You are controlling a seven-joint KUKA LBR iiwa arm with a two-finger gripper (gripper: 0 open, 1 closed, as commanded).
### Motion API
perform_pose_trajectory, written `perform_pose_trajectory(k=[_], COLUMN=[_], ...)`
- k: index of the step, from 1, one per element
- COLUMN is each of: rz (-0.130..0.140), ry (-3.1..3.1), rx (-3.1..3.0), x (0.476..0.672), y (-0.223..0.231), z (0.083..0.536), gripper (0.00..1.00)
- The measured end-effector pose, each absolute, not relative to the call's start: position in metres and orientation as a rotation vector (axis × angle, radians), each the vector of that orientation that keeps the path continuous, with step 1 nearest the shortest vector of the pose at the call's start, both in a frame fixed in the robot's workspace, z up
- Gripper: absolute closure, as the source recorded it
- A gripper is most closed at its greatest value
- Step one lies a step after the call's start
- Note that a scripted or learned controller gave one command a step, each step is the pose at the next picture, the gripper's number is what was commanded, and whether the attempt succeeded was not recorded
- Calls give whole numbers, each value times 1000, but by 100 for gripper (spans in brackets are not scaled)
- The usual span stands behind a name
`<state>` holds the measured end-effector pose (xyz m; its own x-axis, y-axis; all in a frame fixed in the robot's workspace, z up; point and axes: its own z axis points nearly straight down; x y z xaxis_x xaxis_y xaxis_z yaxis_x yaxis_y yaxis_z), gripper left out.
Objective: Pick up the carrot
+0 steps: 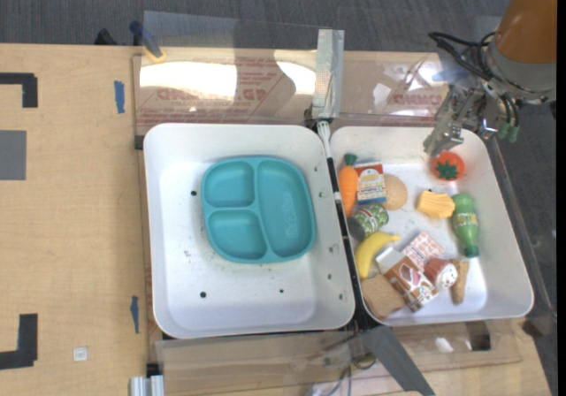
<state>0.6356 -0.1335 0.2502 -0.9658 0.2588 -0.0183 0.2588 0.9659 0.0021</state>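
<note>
- Camera view: carrot [348, 186] lies in the right bin [506, 209], tight against that bin's left wall, next to the divider between the two bins.
- Carrot's long axis runs roughly up-down in frame, along the wall; green top at the far end, orange body toward the near end.
- Neighbours, relative to the carrot: small box [370, 180] touching or just beside it on the right, dark green item [368, 220] just below-right, banana [375, 253] further toward the near edge. Crowded on the right flank, wall on the left.
- Gripper [447, 133] hangs over the far right part of the same bin, well apart from the carrot, up and to the right of it. Tomato [448, 166] sits just below the gripper.
- So the carrot lies left of the gripper and slightly nearer in frame; my read is the move needs a long traverse left across the bin.
- Jaws: fingers look slightly parted with nothing between them, so released and empty, touching no object.
- Judgement: closing across the carrot's short axis means one finger on the wall side, one on the box side; little clearance either way, slip or box contact is the risk.
- Left bin [168, 235] holds a teal divided plate [259, 209], not involved.
</note>
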Motion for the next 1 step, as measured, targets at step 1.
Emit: perform_pose_trajectory(k=[1], rz=[1], ry=[3066], rx=[696], x=[648], y=[-166], z=[176], gripper=[100])
